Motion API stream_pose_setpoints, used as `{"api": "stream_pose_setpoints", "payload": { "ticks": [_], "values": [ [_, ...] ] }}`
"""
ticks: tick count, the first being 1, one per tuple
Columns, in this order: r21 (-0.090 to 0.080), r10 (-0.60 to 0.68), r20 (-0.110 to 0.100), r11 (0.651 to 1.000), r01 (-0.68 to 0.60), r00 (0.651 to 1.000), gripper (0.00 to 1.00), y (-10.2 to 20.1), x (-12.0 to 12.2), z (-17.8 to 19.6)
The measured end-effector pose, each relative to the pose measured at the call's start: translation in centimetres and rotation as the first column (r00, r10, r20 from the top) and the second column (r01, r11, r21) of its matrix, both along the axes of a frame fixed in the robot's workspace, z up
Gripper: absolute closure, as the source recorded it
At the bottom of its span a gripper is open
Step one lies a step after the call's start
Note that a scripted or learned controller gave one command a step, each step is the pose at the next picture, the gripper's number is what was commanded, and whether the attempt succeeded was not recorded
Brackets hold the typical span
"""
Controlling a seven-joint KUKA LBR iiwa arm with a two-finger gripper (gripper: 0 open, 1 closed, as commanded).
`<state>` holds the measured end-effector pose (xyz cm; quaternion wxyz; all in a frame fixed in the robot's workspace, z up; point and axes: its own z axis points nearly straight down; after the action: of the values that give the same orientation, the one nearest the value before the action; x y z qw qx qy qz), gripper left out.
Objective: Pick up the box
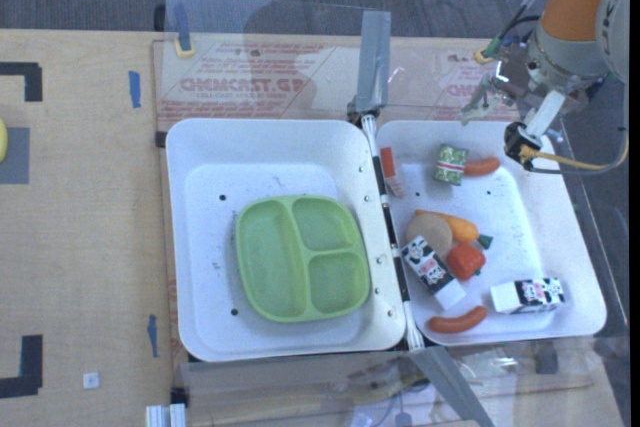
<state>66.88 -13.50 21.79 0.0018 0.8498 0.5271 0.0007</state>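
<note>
Although several small things lie jumbled in the right bin (585, 260), the box (527, 295) that best fits the task sits near that bin's front right corner, lying on its side; it looks like a toy milk carton, white with black cow patches, and a second carton (431, 268) of the same print lies tilted against the heap in the middle. I judge the box to be light and stiff, probably hollow plastic or card, with flat smooth faces that could slip if pinched near a corner; its long flat sides look the best place to take hold, the fingers closing across the narrow width at mid-length. It lies apart from its neighbours except for a red sausage (457, 320) just beside its left end, so there is room to come down on it; the bin's sloping wall close behind may crowd one finger.

The gripper (513, 105) hangs above the right bin's back edge, well apart from the box; whether its pincer is wide or narrow I cannot tell, since cables and the wrist blur its outline.

Other pieces are rounded and glossy: an orange carrot (458, 228), a red pepper-like lump (465, 261), a small green can (451, 164) touching another sausage (482, 166). The left bin (195, 165) holds a matte pale-green divided plate (302, 257) with three compartments; both bins are white, shallow, round-cornered plastic, on a pale wooden bench (80, 245).
</note>
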Motion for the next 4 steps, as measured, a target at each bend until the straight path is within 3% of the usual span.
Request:
{"api": "stream_pose_setpoints", "payload": {
  "ticks": [1,2,3,4],
  "values": [
    [0.000,-0.061,-0.005,0.998,0.061,0.998,0.00,-4.9,-0.1,3.1],
    [-0.002,-0.054,-0.010,0.999,0.054,0.999,1.00,-4.7,0.1,3.7],
    [0.002,-0.131,-0.013,0.991,0.131,0.991,1.00,-6.0,-4.7,-8.7],
    [0.009,-0.426,-0.007,0.905,0.426,0.905,1.00,-7.5,-9.6,-13.3]
  ]
}}
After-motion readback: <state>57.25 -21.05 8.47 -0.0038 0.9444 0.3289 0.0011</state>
